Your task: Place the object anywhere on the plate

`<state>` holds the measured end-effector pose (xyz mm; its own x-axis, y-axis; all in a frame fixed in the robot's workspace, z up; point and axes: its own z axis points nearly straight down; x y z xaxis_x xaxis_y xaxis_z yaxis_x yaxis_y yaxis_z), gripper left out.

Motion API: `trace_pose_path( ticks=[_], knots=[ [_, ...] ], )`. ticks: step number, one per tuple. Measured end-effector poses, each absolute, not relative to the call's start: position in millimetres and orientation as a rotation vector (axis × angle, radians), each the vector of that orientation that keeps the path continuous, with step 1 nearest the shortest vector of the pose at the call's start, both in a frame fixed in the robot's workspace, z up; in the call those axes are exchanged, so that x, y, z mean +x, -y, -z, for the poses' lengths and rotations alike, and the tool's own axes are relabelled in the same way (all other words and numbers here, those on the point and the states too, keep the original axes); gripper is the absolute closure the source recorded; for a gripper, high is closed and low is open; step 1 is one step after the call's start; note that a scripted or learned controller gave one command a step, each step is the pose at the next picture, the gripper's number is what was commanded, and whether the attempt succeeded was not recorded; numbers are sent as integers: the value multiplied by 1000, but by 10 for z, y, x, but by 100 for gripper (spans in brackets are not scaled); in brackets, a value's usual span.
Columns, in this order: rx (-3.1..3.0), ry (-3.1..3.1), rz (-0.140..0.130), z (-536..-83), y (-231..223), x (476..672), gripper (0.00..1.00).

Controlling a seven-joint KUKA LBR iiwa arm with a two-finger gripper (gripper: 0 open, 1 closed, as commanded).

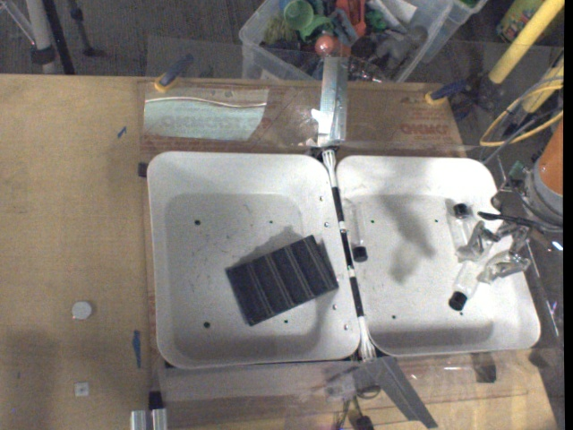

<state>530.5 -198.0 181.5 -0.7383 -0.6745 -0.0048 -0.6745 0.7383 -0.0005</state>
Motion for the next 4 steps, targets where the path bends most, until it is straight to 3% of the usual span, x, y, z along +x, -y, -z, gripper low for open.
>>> trace_pose_path(
  ticks=[1,2,3,4],
  knots=[
    [-1325,-2831,10,-1030,1360,4927,100],
    [-1376,-2818,-1,-1851,249,5045,100],
    [-755,-3048,-2,-1849,-402,5020,100],
    [-869,-3013,-3,-1936,-1167,5317,100]
  ],
)
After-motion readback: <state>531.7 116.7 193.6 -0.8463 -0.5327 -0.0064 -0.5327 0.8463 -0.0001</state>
